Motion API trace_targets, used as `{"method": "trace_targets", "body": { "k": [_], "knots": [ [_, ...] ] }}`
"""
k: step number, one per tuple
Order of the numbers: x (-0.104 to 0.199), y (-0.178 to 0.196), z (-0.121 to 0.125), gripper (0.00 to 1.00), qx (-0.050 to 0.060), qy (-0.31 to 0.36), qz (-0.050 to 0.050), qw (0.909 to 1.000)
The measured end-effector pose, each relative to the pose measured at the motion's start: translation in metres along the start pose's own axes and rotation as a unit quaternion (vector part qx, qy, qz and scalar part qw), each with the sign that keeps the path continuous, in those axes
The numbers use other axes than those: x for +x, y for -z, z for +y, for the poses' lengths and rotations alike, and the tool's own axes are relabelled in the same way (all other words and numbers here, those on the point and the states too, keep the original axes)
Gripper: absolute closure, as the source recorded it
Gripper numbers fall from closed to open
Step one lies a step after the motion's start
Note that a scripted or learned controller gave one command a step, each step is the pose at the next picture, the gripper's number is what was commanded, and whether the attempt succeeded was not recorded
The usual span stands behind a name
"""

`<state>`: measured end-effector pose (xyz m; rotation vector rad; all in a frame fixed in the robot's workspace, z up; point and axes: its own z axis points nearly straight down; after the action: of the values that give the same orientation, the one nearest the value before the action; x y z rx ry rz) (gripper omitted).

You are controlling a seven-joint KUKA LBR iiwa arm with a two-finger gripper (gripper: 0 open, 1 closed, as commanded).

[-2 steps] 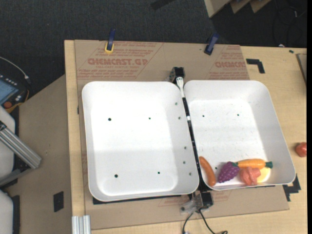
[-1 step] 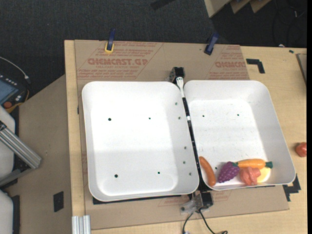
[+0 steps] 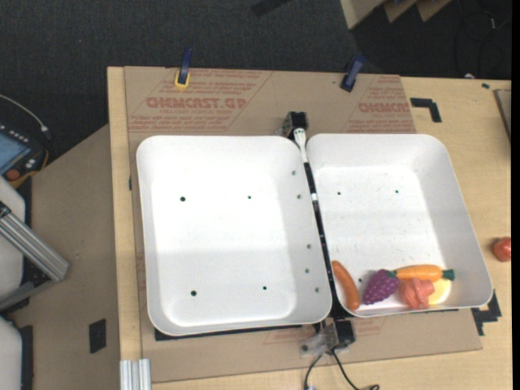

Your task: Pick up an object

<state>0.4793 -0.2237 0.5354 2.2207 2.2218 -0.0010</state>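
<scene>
The carrot point(image 3: 420, 272) lies lengthwise left-right, green tip pointing right, beside grapes point(image 3: 379, 287) in the right bin's point(image 3: 382, 169) near edge.

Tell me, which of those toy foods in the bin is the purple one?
The bunch of grapes, in the right bin at its near edge. It lies between an orange sausage-like piece on its left and the carrot on its right; no other piece is purple.

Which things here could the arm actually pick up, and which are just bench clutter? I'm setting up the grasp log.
For the job:
purple grapes
carrot
orange sausage
red piece
right bin holding them

Lying about:
left bin
yellow clamp
blue clamp
red thing outside the bins
</scene>
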Motion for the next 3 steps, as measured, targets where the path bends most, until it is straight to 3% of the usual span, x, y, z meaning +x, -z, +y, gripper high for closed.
{"method": "trace_targets", "body": {
  "k": [3],
  "knots": [
    [0.0,0.0,0.0,1.0,0.0,0.0,0.0,1.0]
  ]
}}
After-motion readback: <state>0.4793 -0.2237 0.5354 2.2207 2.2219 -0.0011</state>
